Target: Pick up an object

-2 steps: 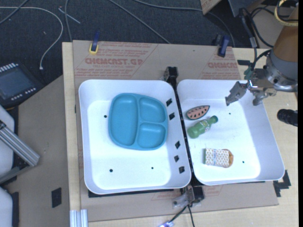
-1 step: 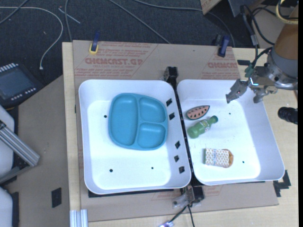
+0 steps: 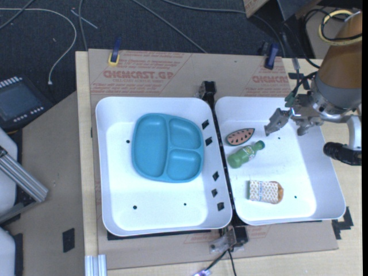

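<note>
Plate (image 3: 168,148), smooth blue plastic, 3 compartments

The KUKA arm (image 3: 340,50) reaches in from the right, its orange band sitting above a grey wrist (image 3: 336,99). The hand (image 3: 288,125) points down and to the left, its two dark fingers (image 3: 276,122) spread apart with nothing between them.
</note>
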Robot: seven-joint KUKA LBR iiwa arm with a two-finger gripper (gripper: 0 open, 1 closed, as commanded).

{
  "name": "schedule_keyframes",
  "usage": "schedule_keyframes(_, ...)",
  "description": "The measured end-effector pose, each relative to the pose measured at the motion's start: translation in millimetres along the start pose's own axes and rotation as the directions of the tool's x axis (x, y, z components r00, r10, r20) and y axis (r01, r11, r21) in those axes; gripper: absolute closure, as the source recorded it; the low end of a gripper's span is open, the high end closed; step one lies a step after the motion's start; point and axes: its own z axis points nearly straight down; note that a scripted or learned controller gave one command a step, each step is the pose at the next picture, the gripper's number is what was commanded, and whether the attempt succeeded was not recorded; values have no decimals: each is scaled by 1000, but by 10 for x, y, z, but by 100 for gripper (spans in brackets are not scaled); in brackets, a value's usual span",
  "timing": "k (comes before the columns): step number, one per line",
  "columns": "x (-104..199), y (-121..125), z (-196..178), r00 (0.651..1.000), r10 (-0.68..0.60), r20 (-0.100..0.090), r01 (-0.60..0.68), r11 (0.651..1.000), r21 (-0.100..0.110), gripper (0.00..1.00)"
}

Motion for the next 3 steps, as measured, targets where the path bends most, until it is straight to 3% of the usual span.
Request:
schedule_keyframes(2,30,22,1030,1000,1,0,-1,1000,0,0)
schedule_keyframes(3,26,37,885,1000,0,1,0,1000,-7,100)
